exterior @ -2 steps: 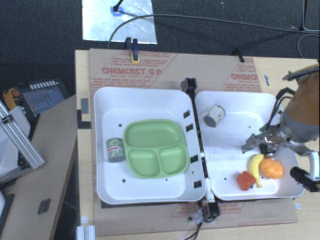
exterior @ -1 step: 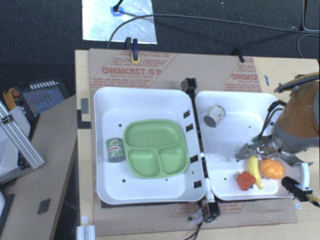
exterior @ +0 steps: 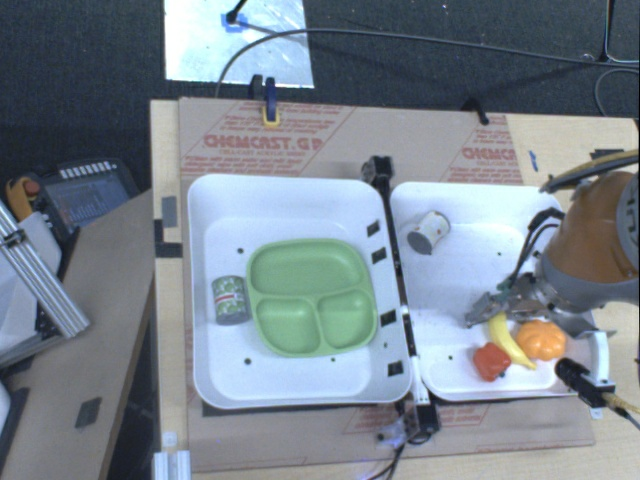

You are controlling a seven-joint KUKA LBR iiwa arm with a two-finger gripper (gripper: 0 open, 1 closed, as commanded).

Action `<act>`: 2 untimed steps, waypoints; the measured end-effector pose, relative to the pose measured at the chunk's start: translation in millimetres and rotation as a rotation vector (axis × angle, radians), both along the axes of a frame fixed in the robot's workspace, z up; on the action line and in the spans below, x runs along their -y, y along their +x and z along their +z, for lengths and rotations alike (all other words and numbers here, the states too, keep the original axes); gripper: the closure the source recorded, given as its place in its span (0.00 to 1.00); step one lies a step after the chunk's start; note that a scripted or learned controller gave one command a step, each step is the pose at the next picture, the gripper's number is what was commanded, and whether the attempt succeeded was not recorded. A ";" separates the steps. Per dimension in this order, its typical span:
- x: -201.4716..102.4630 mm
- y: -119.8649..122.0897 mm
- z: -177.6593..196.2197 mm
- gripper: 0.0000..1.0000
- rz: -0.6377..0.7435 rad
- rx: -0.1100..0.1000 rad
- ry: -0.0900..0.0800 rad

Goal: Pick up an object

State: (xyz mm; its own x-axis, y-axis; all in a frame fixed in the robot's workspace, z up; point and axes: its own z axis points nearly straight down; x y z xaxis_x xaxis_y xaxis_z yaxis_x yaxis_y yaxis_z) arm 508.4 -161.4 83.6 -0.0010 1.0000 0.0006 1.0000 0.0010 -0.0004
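- The gripper point(exterior: 487, 311) sits low in the right bin point(exterior: 470, 258), reaching in from the right, just above the upper end of a yellow banana point(exterior: 507, 340).
- How wide the gripper stands cannot be told; it is dark and small against the bin floor, and nothing can be seen held in it.
- The likely targets crowd together in the near right corner of that bin: the banana lies between a red fruit-like piece point(exterior: 490, 361) and an orange pumpkin-like piece point(exterior: 541, 341), touching or nearly touching both.
- A small grey cup point(exterior: 428, 232) lies on its side well apart, near the far left of the same bin.
- The left bin point(exterior: 215, 258) holds a green divided plate point(exterior: 305, 296) and a small can point(exterior: 230, 299) just beside the plate's left edge.
- Risk, as I judge it: closing on the banana's curved tip may let it slip or roll out sideways.
- The crowding could also cause the gripper to shove the neighbours or pinch two things at once, giving a weak hold.
- The bin wall close by leaves little room for correction.
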 end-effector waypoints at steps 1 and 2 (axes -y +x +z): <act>0.1 1.0 11.7 1.00 0.001 0.003 -0.001; -5.2 5.0 56.5 1.00 0.003 0.006 -0.002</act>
